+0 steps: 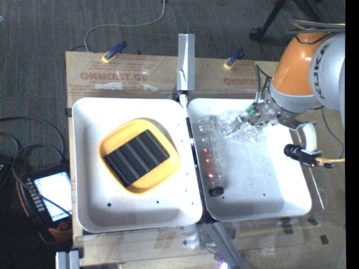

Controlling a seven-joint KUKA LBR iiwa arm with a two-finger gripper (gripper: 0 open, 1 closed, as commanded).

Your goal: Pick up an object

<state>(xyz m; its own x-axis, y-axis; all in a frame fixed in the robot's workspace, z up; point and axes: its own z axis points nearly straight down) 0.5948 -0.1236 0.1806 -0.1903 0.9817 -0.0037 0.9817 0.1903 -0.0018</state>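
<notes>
from the camera above, my wooden bench [134, 74] stands on dark carpet and bears two white bins. my gripper [259, 115] hangs at the right bin's [263, 200] back edge over crumpled clear plastic [238, 126]; i can't tell how far it's open. the clear tube [210, 161] lies along that bin's left wall, black cap nearest the camera

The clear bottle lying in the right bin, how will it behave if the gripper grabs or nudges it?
The clear bottle lies on its side, so a nudge would probably roll it. Its see-through plastic looks smooth, likely slippery, and probably light.
</notes>
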